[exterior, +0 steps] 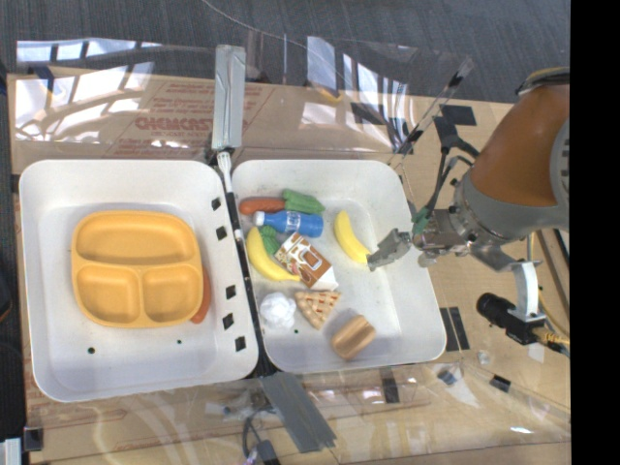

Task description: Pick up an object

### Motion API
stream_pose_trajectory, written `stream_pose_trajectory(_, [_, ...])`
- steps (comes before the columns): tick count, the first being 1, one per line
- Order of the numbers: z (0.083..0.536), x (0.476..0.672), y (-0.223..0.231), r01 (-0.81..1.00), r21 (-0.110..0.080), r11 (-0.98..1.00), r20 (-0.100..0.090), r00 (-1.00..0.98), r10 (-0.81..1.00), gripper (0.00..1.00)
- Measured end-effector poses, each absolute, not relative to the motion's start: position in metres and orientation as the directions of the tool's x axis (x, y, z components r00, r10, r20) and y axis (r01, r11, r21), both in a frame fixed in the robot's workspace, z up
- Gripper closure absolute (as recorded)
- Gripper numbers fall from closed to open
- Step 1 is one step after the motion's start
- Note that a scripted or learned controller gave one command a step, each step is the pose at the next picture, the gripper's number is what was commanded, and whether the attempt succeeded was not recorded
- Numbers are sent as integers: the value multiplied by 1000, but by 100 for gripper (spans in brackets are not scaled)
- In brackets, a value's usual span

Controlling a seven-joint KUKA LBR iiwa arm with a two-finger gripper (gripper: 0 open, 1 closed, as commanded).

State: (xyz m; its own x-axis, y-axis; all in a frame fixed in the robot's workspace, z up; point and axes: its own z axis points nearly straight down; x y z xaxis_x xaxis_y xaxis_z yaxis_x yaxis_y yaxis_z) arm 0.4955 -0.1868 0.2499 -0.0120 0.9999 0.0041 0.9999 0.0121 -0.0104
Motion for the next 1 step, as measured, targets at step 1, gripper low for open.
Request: stream_pose_trajectory(1, [115,541,-159,996,16,-93,1,93,996,0])
